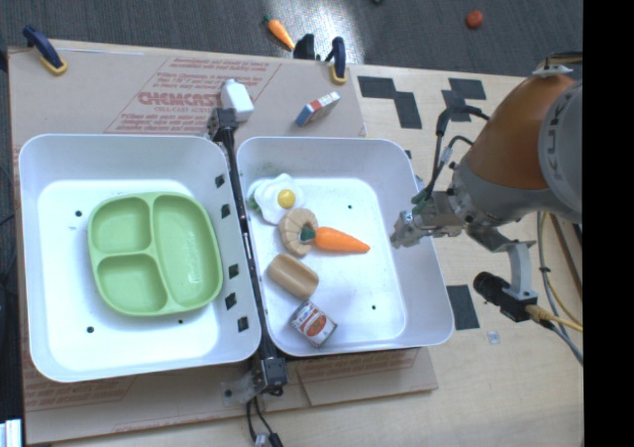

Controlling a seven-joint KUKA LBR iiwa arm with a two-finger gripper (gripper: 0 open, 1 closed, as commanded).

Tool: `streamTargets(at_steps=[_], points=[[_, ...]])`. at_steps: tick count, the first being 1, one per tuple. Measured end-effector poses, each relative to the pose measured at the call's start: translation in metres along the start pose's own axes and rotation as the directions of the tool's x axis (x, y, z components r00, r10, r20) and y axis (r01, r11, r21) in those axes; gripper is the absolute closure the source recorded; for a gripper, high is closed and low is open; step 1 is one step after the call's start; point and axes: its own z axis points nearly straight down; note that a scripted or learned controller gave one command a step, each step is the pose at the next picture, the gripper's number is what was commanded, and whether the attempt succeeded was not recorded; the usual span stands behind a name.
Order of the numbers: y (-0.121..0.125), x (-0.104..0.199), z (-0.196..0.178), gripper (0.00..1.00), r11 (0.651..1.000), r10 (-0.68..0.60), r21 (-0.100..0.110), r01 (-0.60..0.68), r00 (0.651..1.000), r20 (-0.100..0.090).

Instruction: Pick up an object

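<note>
The right bin (388,163) holds a toy carrot (341,241), a tan round pastry (295,230), a fried egg (274,196), a bread roll (293,277) and a small red-labelled can (313,324). My gripper (407,229) hangs at the bin's right rim, to the right of the carrot and apart from it. Nothing shows between its fingers. The grey arm with its orange band (525,143) fills the right side.
The left bin (59,336) holds a green divided plate (155,253). A small red, white and blue box (316,110) lies on the cardboard behind the bins. Clamps (335,54) sit along the bench's back edge. Small toys lie on the floor beyond.
</note>
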Motion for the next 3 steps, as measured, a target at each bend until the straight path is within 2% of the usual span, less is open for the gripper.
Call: streamTargets(at_steps=[1,3], points=[[0.052,0.000,-0.008,1.00,1.000,0.001,-0.003,-0.001,1.000,0.000],[0.053,0.000,-0.028,1.00,1.000,-0.008,-0.004,0.008,1.000,0.000]])
